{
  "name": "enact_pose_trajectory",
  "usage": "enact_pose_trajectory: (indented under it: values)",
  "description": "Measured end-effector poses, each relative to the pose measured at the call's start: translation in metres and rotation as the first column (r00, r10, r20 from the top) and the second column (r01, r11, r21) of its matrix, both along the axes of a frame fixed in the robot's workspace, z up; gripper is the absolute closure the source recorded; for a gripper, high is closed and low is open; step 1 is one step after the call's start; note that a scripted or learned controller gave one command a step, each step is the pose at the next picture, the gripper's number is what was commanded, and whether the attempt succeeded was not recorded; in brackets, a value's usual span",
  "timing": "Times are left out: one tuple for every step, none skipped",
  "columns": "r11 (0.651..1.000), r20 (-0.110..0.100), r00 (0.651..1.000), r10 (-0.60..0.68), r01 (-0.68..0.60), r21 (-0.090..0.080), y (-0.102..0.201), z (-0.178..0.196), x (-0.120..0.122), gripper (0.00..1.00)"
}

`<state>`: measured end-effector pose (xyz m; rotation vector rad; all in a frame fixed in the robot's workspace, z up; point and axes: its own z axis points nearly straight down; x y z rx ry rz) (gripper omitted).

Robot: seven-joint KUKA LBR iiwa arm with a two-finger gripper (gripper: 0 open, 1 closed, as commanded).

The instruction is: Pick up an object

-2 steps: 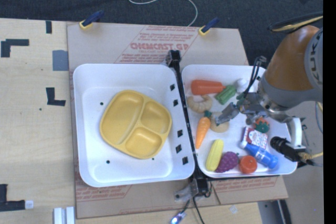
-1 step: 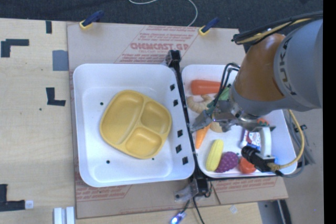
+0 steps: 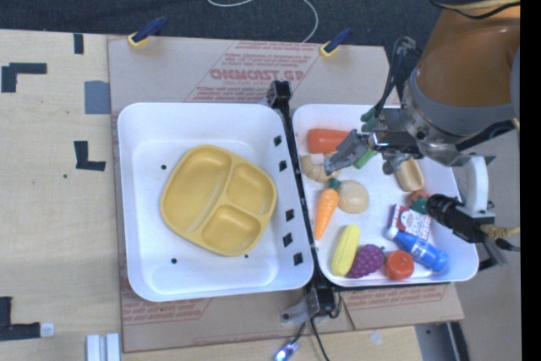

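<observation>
In the camera view, the gripper [image 3: 345, 155] hangs over the right bin [image 3: 439, 273] near its upper left corner, whether its fingers are spread or pressed together I cannot tell. Just below the tips lie a cream ball [image 3: 352, 197] and a carrot [image 3: 325, 210]; an orange sausage [image 3: 325, 139] lies just above them.

The right bin [image 3: 463, 270] holds toy foods: an orange carrot [image 3: 325, 211] lying lengthwise near the divider, a yellow corn cob [image 3: 345, 248], purple grapes [image 3: 368, 259] touching it, a red tomato [image 3: 399, 265], and a blue bottle [image 3: 420, 248] (lying on its side).
</observation>
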<state>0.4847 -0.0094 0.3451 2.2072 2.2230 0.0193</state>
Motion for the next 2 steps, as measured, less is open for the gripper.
enact_pose_trajectory:
  values:
    - [1.0,-0.027,1.0,-0.002,0.002,-0.002,0.053,-0.109,-0.003,0.0]
    - [1.0,0.0,1.0,-0.002,0.002,0.001,0.062,0.051,0.0,0.0]
